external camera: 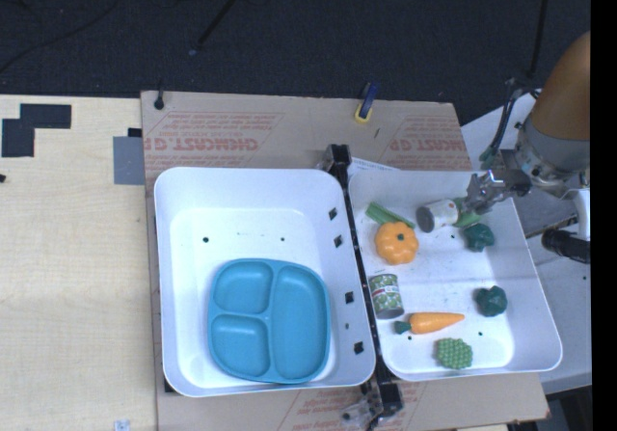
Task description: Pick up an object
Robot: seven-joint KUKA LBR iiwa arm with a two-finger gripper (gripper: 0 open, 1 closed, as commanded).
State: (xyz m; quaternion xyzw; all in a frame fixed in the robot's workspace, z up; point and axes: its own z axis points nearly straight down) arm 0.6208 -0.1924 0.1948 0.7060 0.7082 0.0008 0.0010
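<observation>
1. You have the arm (pixel 564 101) reaching in from the right, with its gripper (pixel 485 183) hanging over the far right part of the right bin (pixel 540 323).
2. You cannot tell from this angle whether the pincer is open or closed; nothing is plainly seen between its tips.
3. Just left of the gripper lies a small grey-white cylinder (pixel 437 216), and just near of it a dark green lump (pixel 478 236).
4. Further left in that bin you see an orange pumpkin (pixel 396 244) with a green stalk piece (pixel 388 215) on its far side.
5. Nearer you, a small can (pixel 386 295), a carrot (pixel 432 322), a green knobbly ball (pixel 453 353) and another dark green piece (pixel 491 301) lie apart.
6. The left bin (pixel 193 198) holds a blue divided plate (pixel 269 320).
</observation>
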